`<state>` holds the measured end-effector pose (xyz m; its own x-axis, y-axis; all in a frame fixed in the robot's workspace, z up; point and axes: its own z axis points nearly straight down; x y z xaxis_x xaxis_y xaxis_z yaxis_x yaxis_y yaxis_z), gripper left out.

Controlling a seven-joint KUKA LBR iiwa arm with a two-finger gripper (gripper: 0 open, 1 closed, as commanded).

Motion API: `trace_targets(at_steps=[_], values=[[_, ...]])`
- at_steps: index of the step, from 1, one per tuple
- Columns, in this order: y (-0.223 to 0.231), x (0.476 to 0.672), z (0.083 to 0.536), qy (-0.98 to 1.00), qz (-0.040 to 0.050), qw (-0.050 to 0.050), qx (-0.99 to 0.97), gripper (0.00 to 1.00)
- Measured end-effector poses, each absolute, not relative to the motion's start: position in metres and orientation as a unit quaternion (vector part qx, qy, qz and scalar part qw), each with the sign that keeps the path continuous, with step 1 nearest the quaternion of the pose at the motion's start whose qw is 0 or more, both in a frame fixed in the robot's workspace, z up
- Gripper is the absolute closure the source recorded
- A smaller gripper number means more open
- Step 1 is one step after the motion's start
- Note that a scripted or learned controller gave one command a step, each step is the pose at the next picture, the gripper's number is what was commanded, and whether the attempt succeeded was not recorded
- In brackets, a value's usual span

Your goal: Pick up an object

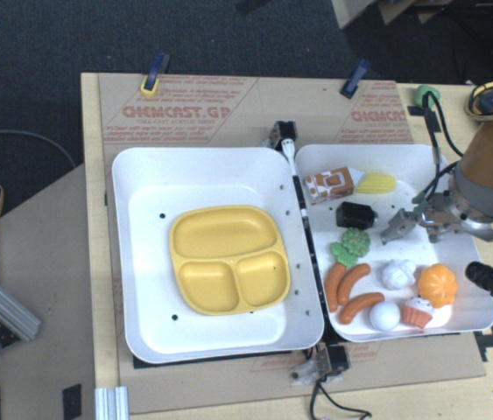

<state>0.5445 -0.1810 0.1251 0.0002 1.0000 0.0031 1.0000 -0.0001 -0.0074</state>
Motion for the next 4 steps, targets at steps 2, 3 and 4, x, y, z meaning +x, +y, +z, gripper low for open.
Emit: trace_targets(at_steps=[2, 3, 4], values=[[-0.181, 0.545, 0.095, -0.707, -0.0002, 0.000, -0.708, 1.00], [-0.182, 0.557, 0.150, -0.708, -0.0012, -0.003, -0.707, 1.00], [-0.192, 0.553, 0.206, -0.707, -0.0014, -0.004, -0.707, 1.00]])
